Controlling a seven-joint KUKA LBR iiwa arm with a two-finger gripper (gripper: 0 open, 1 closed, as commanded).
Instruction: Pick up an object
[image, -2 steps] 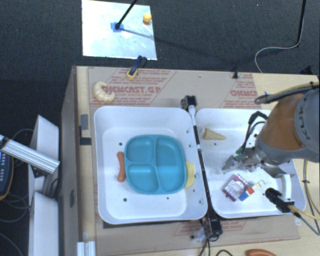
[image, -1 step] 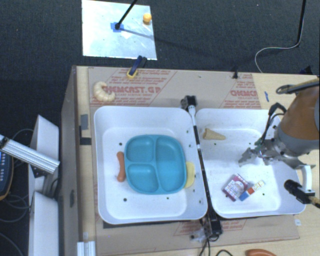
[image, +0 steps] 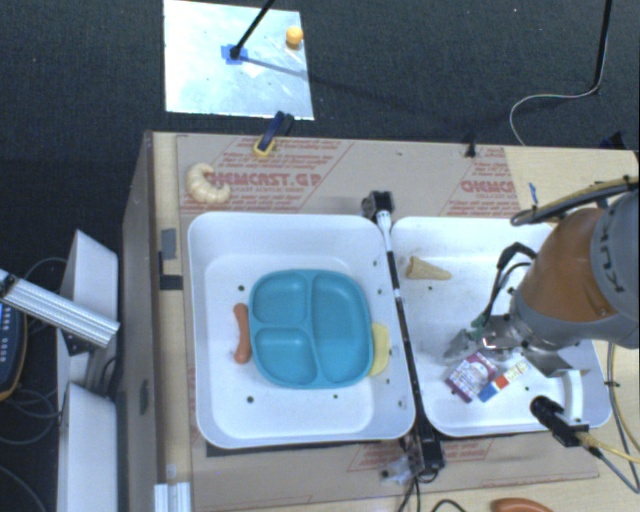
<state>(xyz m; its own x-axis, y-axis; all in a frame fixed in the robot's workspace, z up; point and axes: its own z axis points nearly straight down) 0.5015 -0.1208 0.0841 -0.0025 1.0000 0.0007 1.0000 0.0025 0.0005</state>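
Observation:
In the right bin (image: 560, 415) my gripper (image: 470, 346) hangs low at the end of the grey arm with its orange band (image: 565, 270). Just below and touching its tip in the picture lies a small red, white and blue packet (image: 475, 379) on the bin floor. A tan wedge-shaped piece (image: 427, 267) lies at the far left of that bin, well apart from the gripper. The left bin (image: 215, 300) holds a blue divided plate (image: 308, 328), an orange sausage (image: 241, 333) to its left and a yellow piece (image: 381, 347) peeking out at the plate's right edge.
A ridge (image: 398, 320) divides the two bins. Behind them on the cardboard lie a pale curled object (image: 206, 184) and a blue-and-yellow tool (image: 271, 134). A black part of the arm (image: 553, 416) sits over the right bin's front rim.

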